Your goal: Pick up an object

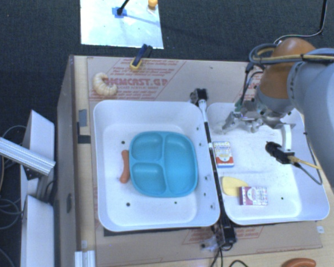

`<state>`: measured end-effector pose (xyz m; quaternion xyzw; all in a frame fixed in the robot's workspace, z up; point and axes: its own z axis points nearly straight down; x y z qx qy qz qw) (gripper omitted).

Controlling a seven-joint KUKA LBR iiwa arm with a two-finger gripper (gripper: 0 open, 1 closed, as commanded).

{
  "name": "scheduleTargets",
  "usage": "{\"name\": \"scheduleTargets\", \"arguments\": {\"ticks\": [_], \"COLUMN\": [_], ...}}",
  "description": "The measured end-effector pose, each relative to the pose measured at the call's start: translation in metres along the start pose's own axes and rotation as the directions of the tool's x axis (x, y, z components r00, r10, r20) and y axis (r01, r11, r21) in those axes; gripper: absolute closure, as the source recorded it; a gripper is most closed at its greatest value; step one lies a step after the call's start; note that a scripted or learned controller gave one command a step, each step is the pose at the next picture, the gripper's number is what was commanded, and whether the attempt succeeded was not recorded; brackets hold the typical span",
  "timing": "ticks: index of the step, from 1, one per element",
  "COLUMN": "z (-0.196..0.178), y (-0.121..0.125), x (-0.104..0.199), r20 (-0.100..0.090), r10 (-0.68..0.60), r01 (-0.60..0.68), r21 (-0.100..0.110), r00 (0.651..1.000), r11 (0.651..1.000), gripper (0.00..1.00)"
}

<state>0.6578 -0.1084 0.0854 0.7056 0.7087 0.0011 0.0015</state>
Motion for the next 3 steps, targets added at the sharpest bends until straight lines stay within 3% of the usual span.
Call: {"name": "scheduleTargets", "arguments": {"ticks": [1,2,3], "z": [0.0,0.0,0.001], "y": [0.004,0.012,-0.033], "x": [0.021,0.015,0.024], "r20": [-0.001,0.0,0.0], "r10": [-0.001,0.0,0.003], "r01": [0.001,0.0,-0.003], "r21": [0.0,0.0,0.002], "r00": [1.0,1.0,1.0], "r11": [1.0,1.0,1.0], "gripper": [0.0,0.0,0.0]}}
